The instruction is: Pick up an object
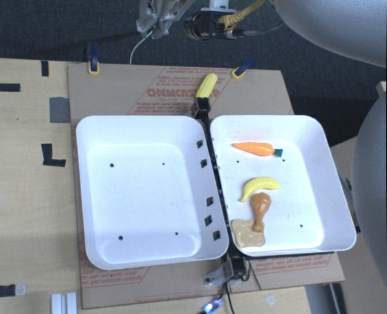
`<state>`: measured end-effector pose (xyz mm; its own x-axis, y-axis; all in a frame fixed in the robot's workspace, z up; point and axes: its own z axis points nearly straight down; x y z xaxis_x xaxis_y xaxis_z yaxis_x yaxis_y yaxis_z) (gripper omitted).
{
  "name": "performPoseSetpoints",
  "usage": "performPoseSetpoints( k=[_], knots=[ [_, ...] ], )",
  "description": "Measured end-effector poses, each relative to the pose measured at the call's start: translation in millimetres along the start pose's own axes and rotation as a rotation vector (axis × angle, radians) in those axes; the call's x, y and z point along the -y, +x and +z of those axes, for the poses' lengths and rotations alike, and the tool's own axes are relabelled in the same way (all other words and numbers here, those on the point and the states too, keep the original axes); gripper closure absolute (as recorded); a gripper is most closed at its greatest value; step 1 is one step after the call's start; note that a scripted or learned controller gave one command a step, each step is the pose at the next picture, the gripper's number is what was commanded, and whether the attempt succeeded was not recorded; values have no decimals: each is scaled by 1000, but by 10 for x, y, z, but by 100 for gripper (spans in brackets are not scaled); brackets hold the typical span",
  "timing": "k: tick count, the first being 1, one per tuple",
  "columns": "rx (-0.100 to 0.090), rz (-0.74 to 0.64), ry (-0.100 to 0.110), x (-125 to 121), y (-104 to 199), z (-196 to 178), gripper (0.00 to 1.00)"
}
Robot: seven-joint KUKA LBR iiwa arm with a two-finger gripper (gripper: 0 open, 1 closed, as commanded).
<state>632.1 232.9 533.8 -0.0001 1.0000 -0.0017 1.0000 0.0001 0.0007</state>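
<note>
The right bin holds an orange carrot near its back. A yellow banana lies in the middle of that bin. Just in front of it is a brown chicken drumstick, whose lower end rests on a tan slice of bread at the bin's front left corner. My gripper hangs high at the top of the view, beyond the bench's far edge and well away from both bins. Nothing shows in it. The grey arm crosses the top right corner.
The left bin sits beside the right one on a cardboard sheet. A yellow clamp grips the seam at the back, and black clips line the shared wall. Cables hang near the gripper.
</note>
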Motion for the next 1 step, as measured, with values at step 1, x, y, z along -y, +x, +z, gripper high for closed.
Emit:
performPoseSetpoints(
  k=[1],
  knots=[
    [1,3,1,-377,-246,6,100]
  ],
)
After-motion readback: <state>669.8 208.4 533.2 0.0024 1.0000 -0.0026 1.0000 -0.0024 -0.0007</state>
